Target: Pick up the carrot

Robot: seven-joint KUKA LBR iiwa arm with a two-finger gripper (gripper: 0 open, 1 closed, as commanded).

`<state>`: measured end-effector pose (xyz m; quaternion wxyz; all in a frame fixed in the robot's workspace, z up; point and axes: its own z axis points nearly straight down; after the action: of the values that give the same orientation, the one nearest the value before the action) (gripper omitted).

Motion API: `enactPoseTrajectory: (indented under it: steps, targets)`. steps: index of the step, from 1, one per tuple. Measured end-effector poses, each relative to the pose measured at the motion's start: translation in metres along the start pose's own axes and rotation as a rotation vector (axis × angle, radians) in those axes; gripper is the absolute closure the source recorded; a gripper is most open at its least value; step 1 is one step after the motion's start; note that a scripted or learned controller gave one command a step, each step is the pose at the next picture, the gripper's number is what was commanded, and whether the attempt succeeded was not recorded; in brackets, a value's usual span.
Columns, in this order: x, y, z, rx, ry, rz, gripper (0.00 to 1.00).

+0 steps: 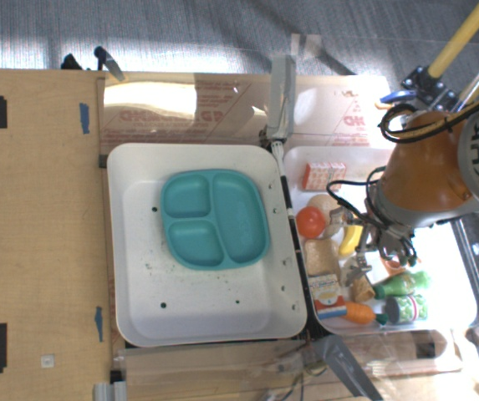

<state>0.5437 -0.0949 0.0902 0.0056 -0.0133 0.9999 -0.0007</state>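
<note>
While the hand [379, 253] hovers over the cluttered right bin [448, 299], grip state indeterminate, it should descend squarely on the carrot [358, 312], avoiding the adjacent green bottle [402, 285].

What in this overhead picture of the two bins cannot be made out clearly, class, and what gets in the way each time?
1. Gripper, camera view: the arm's wrist covers it, so the state of its grasp is unclear.
2. Carrot: small, its blue-and-red neighbour hard to identify.
3. Right bin: glare washes out its far side.
4. Small box: its print is too small to read.
5. Items beneath the wrist: partly hidden.
</note>
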Motion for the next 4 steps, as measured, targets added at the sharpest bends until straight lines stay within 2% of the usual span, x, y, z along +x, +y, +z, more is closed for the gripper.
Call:
enactPoseTrajectory:
  steps: [1,2,3,4]
  targets:
    - [-0.059,0.035,-0.099,-0.001,-0.005,-0.221,0.0]
    - [-0.031,-0.002,0.001,-0.002,-0.001,-0.567,0.0]
    - [-0.035,0.0,-0.012,0.001,-0.012,-0.568,1.0]
    - [0.003,0.032,-0.166,0.002,-0.008,-0.537,1.0]
